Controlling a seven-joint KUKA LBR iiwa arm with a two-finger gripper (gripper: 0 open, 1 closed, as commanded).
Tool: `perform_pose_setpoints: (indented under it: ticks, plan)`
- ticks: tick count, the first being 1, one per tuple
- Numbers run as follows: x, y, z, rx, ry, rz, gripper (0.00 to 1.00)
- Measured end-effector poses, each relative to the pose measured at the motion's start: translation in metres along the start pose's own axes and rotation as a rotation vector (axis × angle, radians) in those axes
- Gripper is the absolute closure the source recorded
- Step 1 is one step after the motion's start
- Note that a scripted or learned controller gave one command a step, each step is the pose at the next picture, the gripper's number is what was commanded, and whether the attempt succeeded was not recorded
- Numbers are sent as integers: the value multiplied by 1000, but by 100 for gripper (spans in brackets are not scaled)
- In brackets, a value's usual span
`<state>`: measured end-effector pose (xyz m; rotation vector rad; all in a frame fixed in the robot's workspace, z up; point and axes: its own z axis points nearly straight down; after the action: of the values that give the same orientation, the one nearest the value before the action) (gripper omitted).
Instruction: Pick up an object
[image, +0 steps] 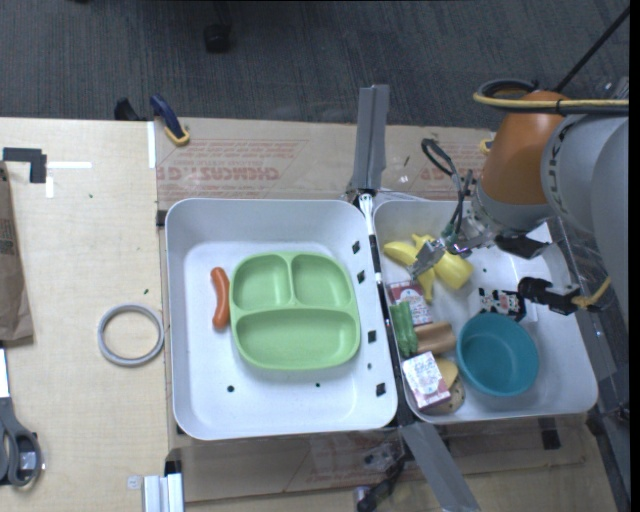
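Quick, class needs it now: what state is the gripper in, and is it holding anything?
Gripper: down at the yellow banana in the right bin; open or closed, holding or not, cannot be told.

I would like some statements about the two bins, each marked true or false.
1. The green divided plate lies in the left bin. True.
2. The orange sausage rests inside the plate. False: it lies on the bin floor, beside the plate's left edge.
3. The blue bowl is in the right bin. True.
4. The pincer hangs over the left bin. False: it is over the right bin, at the yellow banana toy.
5. A grey ring lies on the bench, left of the bins. True.
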<state>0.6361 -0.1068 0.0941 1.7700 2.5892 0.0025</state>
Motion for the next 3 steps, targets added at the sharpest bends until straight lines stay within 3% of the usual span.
perform_pose_setpoints:
  ticks: [1, 2, 3]
  plan:
    - [-1, 0, -10, -1, 0, 3, 100]
    - [47, 39, -98, 3, 2, 10, 100]
    - [96, 28, -143, 5, 3, -9, 100]
